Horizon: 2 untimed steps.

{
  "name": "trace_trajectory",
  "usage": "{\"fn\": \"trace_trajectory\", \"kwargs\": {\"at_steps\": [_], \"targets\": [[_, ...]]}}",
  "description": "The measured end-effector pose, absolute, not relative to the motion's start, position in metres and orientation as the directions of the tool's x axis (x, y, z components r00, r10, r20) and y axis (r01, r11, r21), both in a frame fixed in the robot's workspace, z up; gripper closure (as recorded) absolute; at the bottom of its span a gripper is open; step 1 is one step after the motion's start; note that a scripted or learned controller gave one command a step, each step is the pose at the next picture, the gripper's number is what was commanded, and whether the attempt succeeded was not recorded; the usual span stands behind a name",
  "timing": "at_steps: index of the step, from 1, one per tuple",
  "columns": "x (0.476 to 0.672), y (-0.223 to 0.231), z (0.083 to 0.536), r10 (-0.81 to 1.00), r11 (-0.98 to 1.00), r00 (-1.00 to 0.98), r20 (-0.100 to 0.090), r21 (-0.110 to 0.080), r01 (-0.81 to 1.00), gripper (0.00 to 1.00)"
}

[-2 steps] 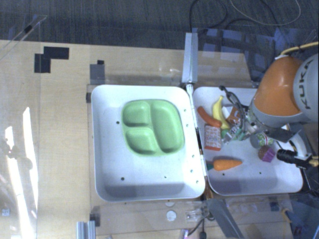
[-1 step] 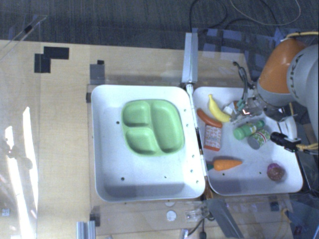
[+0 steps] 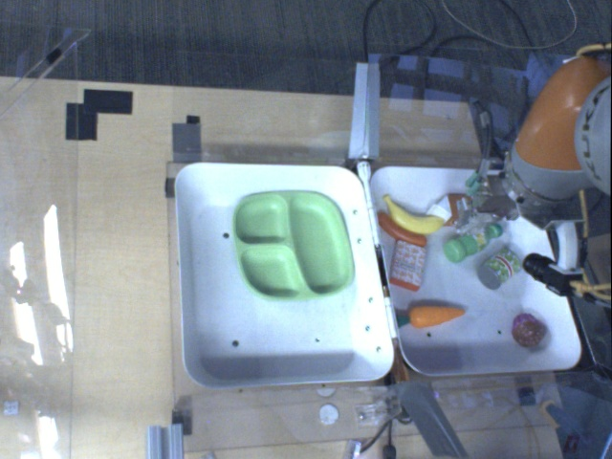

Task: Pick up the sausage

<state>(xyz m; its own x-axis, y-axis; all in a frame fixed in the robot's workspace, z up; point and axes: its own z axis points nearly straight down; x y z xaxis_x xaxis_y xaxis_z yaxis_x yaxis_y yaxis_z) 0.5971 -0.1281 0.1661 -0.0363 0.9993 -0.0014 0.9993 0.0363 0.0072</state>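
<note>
A: Well, where's the sausage (image 3: 392,227) sitting rn?

B: It's lying in the right bin (image 3: 566,354), at the far-left side, close by the wall. The banana (image 3: 413,216) is touching it on top and the red packet (image 3: 407,266) is lying just below.

A: Which way's it pointing?

B: The long axis is running diag., upper left down to lower right. Both ends are looking alike, so no clear head.

A: And the gripper (image 3: 481,208)?

B: It's hovering over the green bottle (image 3: 463,248), well apart from the sausage. I can't tell how wide it's standing; nothing's showing in it.

A: What's worrying you?

B: Imo it's risking a banana or packet grab, they're crowding so close. The wall's also squeezing approach room, so it could be pinching air.
</note>
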Motion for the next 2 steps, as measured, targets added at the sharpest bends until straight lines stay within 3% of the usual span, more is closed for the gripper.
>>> {"fn": "trace_trajectory", "kwargs": {"at_steps": [1,2], "targets": [[0.571,-0.111,0.107,0.933,0.360,-0.360,-0.001,0.004,0.933,1.00],[0.544,-0.130,0.161,0.975,0.222,-0.222,-0.003,0.008,0.975,1.00]]}}
